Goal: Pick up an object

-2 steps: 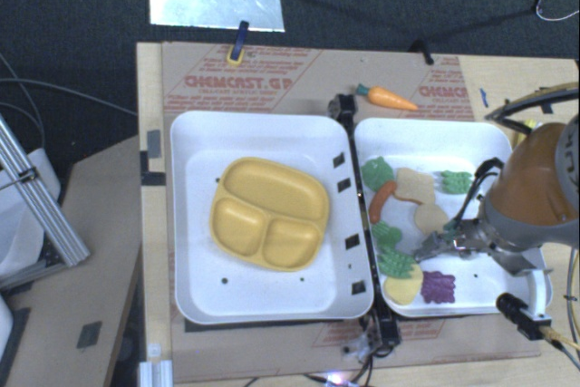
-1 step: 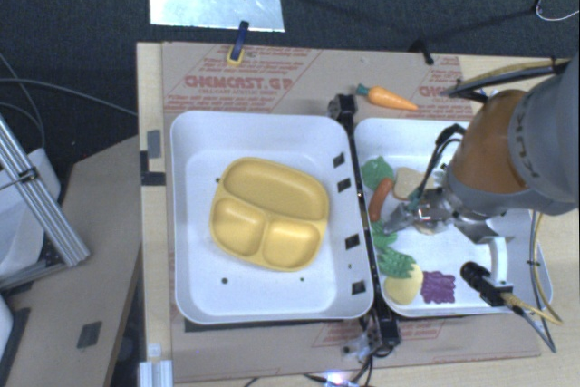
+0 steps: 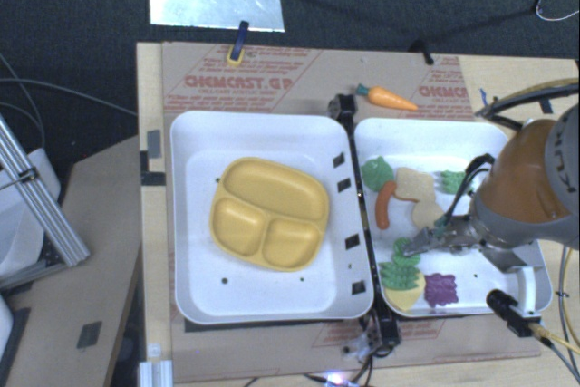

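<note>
Reaching in low over the right bin [image 3: 507, 133], the arm [image 3: 530, 186] carries its hand [image 3: 415, 244] down among a scatter of toy food, the tip sitting right at the middle of the pile; whether the hand is spread or pressed together I cannot tell, as the tip is too small and dark to read, and nothing can be seen caught in it. Just above the hand lie two pale bread-like pieces [image 3: 419, 195], and up to its left a red sausage [image 3: 384, 204] lies beside a green leafy piece [image 3: 376, 169]. Directly below the hand sits a green-topped yellow piece [image 3: 401, 284], with a purple bunch of grapes [image 3: 440, 288] next to that. Another small green piece [image 3: 450, 181] lies up and to the hand's right, near the arm. Well to the hand's left, the other bin [image 3: 190, 149] holds a yellow divided plate [image 3: 268, 213]. Far above the hand, outside both bins on the tabletop [image 3: 272, 77], rests an orange carrot [image 3: 388, 98].
</note>
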Action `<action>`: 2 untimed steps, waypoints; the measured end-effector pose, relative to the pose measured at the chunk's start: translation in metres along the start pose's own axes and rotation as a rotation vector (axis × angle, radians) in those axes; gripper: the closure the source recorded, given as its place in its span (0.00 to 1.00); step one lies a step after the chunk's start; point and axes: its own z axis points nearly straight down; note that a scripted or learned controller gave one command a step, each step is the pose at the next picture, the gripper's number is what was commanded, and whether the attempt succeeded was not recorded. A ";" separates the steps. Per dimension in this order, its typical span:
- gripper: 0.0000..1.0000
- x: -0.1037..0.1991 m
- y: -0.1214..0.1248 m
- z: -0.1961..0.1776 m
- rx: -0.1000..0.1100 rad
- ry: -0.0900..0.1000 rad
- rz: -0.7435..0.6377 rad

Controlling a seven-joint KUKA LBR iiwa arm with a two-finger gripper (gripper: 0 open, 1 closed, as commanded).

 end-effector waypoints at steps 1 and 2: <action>0.00 0.004 0.001 0.000 0.000 -0.003 -0.004; 0.00 0.003 -0.001 -0.008 0.006 0.000 -0.004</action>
